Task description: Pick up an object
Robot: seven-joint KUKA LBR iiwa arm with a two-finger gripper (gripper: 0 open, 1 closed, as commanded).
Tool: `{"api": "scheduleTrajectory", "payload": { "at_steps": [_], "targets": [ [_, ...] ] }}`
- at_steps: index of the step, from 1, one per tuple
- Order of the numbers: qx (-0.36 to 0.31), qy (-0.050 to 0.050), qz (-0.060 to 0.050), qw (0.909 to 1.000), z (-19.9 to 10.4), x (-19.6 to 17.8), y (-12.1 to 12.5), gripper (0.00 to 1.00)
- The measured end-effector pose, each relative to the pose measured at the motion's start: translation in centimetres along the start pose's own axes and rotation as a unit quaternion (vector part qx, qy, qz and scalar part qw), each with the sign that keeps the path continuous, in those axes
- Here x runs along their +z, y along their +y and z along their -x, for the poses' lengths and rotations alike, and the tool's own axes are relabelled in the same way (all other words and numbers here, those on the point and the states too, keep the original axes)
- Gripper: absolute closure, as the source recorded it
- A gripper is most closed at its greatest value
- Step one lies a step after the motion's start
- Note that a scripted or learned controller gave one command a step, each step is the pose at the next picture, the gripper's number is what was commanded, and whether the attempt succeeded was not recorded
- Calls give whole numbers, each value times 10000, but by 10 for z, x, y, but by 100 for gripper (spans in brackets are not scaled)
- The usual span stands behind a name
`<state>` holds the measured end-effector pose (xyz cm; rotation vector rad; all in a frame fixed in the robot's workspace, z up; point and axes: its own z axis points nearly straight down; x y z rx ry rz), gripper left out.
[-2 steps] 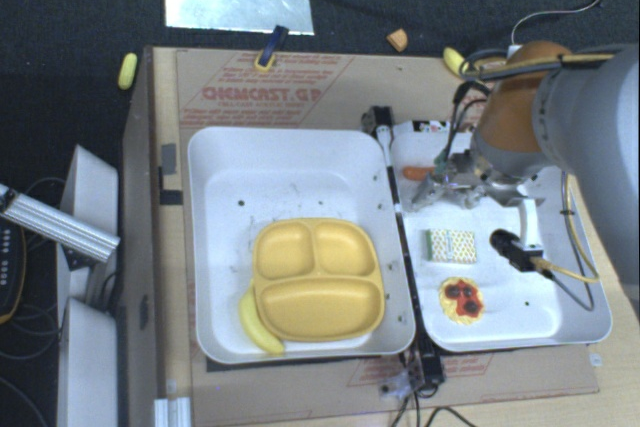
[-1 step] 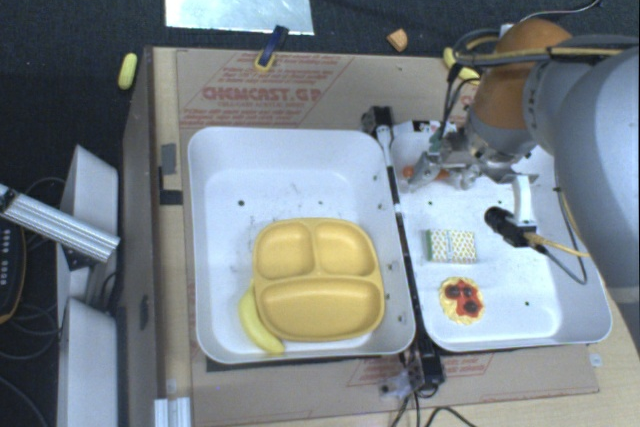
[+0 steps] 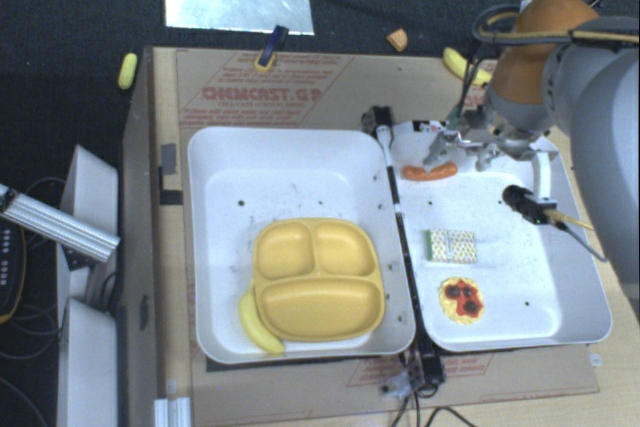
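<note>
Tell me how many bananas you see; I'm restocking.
3: one banana beside the yellow tray in the left bin, one and another on the floor. More may be hidden.

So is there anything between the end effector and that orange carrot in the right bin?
Nothing visible. The end effector hangs right above the carrot at the right bin's far left corner, with no other item between them.

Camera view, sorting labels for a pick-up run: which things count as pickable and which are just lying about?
Pickable, in the bins:
orange carrot-like stick, under the gripper
speckled rectangular sponge
small toy pizza
yellow divided tray
yellow banana

Lying about, outside:
yellow piece
orange chunk
</note>
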<state>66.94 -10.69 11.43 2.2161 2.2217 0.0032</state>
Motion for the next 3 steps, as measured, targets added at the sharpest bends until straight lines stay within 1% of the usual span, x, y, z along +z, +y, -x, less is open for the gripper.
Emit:
{"api": "scheduleTrajectory", "payload": {
  "at_steps": [1, 2, 3],
  "targets": [
    [5, 6, -20, 10000, -2, 30, -54, 0],
    [-14, 10, -59, 10000, 0, 31, -2, 0],
    [-29, 8, -60, 10000, 0, 20, -2, 100]
  ]
}}
